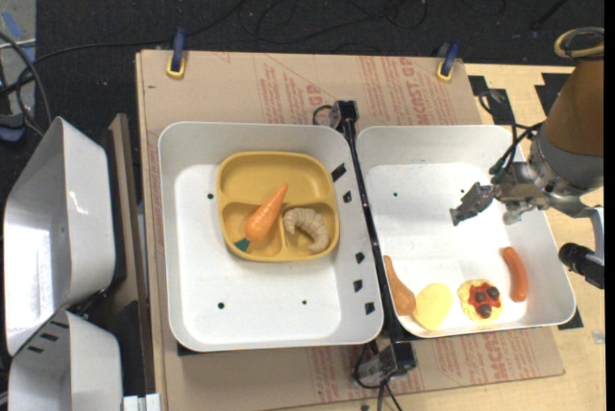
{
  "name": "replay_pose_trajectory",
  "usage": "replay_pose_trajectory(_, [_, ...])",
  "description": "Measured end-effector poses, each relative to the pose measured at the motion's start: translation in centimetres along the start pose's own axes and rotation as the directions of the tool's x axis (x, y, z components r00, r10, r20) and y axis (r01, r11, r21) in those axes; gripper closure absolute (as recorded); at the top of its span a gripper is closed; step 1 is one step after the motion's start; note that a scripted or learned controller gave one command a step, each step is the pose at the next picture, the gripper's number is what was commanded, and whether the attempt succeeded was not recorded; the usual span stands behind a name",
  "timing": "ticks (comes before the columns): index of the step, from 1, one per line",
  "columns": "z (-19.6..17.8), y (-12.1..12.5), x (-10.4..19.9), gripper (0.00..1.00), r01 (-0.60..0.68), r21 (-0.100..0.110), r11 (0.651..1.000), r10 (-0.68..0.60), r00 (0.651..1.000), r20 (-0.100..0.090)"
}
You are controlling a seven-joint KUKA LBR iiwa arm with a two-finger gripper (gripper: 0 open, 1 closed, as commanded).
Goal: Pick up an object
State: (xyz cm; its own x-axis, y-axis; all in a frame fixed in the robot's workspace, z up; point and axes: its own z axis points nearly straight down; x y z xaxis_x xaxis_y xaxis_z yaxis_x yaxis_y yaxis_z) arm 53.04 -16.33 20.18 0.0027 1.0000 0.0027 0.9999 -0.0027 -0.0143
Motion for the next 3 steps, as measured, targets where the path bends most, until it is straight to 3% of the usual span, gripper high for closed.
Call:
replay_pose_trajectory(1, [-0.8,0.3,0.1,0.0,0.004,-0.014,1.0,-0.004,1.0,0.002])
replay_pose_trajectory(3, [10.9,0.3,-0.4,0.0,0.001,-0.01,1.0,-0.001,1.0,0.002])
